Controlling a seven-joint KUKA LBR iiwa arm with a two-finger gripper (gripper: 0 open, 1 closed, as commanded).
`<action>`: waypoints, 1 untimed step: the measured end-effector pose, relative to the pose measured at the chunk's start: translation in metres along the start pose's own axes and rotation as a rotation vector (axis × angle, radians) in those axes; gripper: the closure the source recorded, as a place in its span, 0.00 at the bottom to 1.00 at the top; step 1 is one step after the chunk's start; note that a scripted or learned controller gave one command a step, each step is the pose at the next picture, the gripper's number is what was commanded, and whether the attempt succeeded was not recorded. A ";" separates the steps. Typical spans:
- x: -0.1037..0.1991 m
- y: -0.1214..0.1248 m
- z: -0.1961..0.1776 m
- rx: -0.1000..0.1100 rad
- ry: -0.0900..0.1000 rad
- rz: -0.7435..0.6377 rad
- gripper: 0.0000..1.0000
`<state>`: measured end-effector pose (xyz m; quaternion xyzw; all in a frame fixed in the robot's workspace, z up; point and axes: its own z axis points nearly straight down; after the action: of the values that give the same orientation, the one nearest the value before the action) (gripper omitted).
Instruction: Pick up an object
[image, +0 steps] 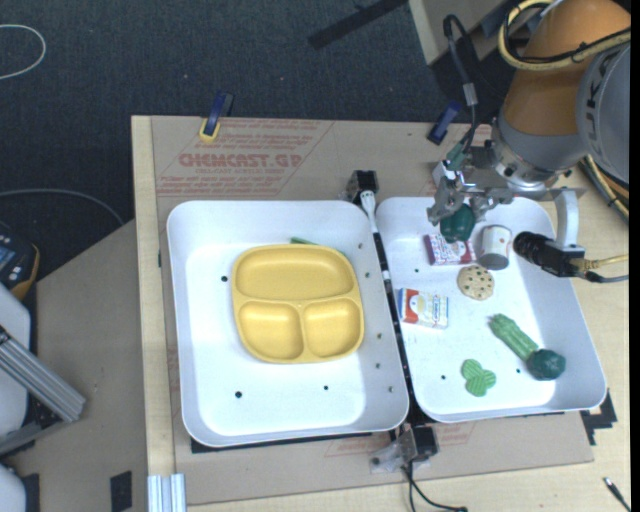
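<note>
My gripper hangs over the back left part of the right bin. A small dark green object sits between its fingers, just above a pink packet. Close by in the same bin lie a pale cylinder, a round speckled cookie, a small white carton with red and blue print, a long green toy with a dark ball end and a small light green piece.
The left bin holds a yellow divided plate, with a green sliver showing behind it. A black fitting with a cable juts over the right bin's far right edge. Clamps grip the board's back edge.
</note>
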<state>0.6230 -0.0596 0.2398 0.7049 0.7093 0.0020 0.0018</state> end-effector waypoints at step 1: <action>0.044 0.029 0.020 0.002 0.000 0.001 1.00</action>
<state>0.6522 -0.0154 0.2201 0.7052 0.7090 0.0013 0.0009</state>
